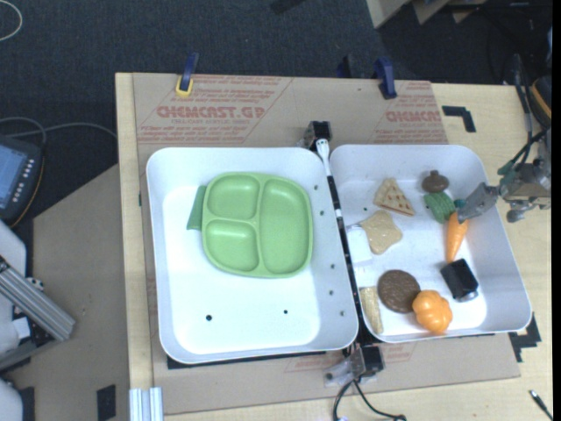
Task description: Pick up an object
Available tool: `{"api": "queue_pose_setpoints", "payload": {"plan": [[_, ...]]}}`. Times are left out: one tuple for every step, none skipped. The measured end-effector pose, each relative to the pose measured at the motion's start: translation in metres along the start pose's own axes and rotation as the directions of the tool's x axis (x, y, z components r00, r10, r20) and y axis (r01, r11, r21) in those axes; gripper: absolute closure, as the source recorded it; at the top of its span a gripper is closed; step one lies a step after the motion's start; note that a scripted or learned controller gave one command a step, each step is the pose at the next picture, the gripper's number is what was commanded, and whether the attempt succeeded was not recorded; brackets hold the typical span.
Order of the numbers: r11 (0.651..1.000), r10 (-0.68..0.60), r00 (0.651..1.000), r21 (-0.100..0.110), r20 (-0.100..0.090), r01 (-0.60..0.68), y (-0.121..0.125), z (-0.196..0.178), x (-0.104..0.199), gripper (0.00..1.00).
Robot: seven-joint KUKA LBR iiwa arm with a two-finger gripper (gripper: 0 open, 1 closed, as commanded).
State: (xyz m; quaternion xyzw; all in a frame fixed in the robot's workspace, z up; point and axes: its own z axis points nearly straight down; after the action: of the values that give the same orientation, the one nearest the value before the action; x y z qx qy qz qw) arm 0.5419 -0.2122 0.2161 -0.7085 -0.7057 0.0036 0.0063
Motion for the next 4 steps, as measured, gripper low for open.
{"api": "queue_pose_setpoints", "payload": {"plan": [[1.000,-0.004,1.000,-0.014,0.004,0.004,0.003,-0.008,0.001,0.00],[1.000,-0.004,1.000,-0.009,0.001,0.004,-0.005,0.039,0.001,0.00],[1.000,-0.005,1.000,-0.009,0.002,0.005,0.000,0.083,0.003,0.00],[1.000,-0.004,1.000,-0.009,0.001,0.004,0.000,0.134,0.003,0.00]]}}
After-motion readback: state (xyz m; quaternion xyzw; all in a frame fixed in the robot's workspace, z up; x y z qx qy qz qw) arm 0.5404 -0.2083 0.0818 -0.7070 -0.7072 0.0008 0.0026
